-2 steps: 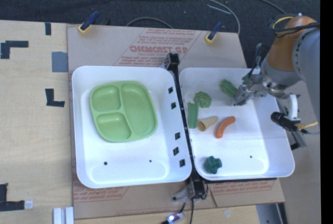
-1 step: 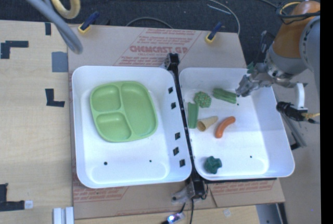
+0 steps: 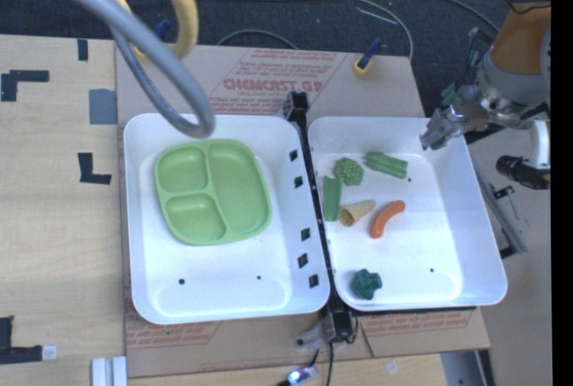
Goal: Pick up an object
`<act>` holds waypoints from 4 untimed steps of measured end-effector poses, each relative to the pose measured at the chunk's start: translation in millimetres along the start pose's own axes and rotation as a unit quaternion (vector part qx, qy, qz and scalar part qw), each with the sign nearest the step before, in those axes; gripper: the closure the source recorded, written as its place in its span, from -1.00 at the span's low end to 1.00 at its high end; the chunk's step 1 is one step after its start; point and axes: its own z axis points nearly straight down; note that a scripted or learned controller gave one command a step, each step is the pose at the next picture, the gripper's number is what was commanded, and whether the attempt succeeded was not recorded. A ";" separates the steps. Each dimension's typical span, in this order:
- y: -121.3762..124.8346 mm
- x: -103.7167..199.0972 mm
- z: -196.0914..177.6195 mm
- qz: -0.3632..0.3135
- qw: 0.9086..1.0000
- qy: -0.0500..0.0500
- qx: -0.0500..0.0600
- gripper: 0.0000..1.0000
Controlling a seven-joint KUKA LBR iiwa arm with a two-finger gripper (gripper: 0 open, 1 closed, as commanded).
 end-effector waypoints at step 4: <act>-58.6 163.4 -55.6 -0.002 1.000 0.002 0.004 1.00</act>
